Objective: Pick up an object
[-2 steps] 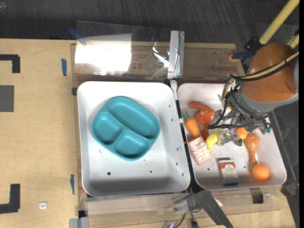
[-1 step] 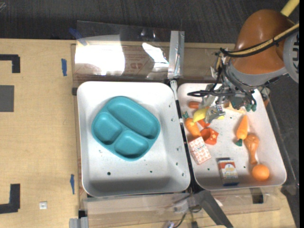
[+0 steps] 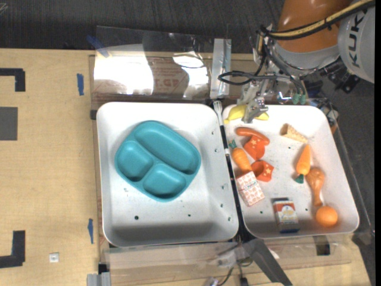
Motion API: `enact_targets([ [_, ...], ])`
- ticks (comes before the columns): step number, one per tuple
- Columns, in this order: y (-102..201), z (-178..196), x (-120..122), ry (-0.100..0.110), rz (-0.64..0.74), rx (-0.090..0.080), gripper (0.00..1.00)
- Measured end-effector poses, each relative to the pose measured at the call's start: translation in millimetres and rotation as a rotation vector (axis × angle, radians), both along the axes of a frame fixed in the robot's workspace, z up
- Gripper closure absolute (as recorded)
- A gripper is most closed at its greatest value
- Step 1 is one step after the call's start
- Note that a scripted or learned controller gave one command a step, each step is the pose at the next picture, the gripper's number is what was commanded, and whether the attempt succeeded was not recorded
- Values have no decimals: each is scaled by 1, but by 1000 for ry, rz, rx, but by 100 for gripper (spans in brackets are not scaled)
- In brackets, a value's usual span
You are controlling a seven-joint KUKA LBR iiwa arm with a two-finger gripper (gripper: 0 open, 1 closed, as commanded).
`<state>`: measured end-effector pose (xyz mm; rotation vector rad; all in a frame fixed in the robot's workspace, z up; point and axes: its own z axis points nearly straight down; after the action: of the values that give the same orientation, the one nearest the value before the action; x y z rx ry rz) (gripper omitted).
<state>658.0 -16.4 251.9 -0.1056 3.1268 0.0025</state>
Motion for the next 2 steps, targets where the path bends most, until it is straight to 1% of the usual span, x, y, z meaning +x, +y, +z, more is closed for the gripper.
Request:
enact_targets([
  [1, -1, -2, -1, 3, -2, 0, 0],
  [2, -26, -68, -56, 11, 104, -2, 0],
])
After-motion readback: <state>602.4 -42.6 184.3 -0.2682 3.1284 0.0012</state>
